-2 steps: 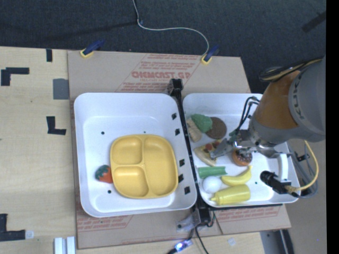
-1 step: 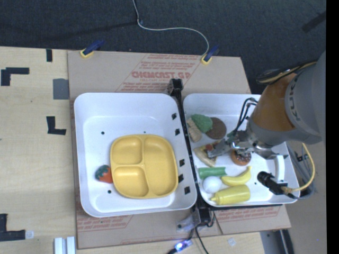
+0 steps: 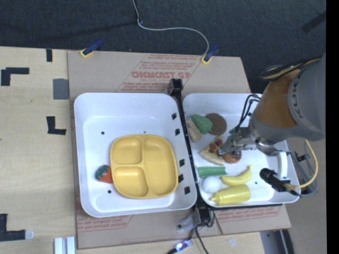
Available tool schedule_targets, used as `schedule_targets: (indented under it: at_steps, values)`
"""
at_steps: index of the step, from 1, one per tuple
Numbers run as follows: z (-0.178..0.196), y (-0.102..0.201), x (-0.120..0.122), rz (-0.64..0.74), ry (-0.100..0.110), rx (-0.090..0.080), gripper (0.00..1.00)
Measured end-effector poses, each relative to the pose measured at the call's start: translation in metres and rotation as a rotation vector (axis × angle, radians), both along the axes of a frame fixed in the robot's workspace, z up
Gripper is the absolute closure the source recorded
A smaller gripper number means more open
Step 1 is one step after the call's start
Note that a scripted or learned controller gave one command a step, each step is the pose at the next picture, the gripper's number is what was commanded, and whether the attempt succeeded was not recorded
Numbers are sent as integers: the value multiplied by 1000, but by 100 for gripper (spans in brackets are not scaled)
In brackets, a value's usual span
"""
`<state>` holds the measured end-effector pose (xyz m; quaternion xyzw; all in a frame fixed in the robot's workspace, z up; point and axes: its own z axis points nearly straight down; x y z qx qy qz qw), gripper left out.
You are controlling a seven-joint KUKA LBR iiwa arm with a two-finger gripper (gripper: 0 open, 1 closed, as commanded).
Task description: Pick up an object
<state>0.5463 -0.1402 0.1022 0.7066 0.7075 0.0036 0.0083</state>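
Two white bins sit on the desk; the jaws (image 3: 231, 148) hover low over a pizza slice (image 3: 212, 151), grip unclear, nothing lifted yet.

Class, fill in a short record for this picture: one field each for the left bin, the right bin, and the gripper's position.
left bin: yellow divided plate; small red and green toy beside it
right bin: banana, yellow bottle, white egg, brown round piece, green pieces
gripper: low over the pizza slice, right bin
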Motion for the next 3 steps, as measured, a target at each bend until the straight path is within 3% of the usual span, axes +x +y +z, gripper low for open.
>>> schedule_targets:
  at_steps: [1,2,3]
  values:
    - [44,-2,6,0,15,6,100]
    - [106,-3,3,0,13,6,100]
    - [123,-2,3,0,17,7,100]
